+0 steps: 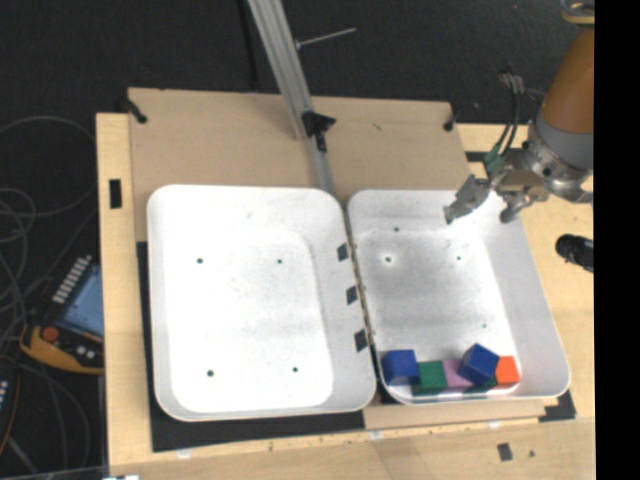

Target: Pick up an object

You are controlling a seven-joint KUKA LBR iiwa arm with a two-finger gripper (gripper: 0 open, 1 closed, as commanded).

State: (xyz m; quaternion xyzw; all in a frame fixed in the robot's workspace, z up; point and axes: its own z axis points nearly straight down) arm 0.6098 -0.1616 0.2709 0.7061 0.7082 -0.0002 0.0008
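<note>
1. Blocks at near edge of right bin [520, 298]: blue [400, 363], green [431, 375], pink [456, 374], second blue [480, 362], orange [507, 370], packed in a row, touching.
2. Gripper [486, 204] over the bin's far right corner, well apart from blocks; fingers spread, nothing between them.
3. Left bin [170, 298] alongside.

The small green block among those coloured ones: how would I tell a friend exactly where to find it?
Start at the right-hand shallow white bin and follow it to its near edge, where a row of small blocks sits. The small green cube is second from the left, between a blue cube and a pale purple block; it is the only green one.
</note>
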